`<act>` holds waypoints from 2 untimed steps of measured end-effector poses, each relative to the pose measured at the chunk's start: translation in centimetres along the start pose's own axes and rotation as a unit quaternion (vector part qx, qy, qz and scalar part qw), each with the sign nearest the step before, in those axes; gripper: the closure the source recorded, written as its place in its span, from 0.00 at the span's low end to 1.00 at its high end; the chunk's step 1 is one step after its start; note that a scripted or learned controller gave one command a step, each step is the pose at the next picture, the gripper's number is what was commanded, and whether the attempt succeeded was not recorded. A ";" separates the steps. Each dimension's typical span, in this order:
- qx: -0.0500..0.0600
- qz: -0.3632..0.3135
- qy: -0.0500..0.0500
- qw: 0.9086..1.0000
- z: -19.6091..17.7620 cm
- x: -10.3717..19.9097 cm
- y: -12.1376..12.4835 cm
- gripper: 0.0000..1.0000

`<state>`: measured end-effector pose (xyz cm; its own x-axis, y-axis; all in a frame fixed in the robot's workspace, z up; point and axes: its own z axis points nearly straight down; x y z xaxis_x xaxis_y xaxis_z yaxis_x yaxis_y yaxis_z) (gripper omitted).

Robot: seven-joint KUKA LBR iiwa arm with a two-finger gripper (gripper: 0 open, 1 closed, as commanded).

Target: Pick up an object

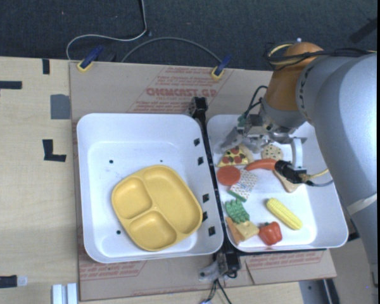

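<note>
We see a pale wooden bench (25,189) carrying a cardboard sheet (171,90); two white bins (88,132) sit side by side on that sheet.

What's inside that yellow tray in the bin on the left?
The yellow tray has three compartments, and all three look bare, showing just yellow plastic. It lies in the left bin. Whatever might lie beneath the tray is covered by it.

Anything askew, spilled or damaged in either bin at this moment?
Nothing looks spilled or damaged. The yellow divided plate lies at a slant in the left bin, not squared to its walls. The toy foods, including the corn cob and red pepper, lie loosely clustered inside the right bin, below the gripper.
</note>
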<state>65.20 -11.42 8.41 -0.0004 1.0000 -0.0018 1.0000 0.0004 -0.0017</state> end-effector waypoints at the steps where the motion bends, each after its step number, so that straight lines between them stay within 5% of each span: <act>1: -0.001 0.000 0.000 1.000 -0.1 -0.3 -2.7 0.00; 2: -0.002 0.001 0.000 1.000 -0.2 -5.1 -3.5 0.00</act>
<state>61.72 -16.54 8.61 0.0017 1.0000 -0.0018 1.0000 -0.0017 0.0027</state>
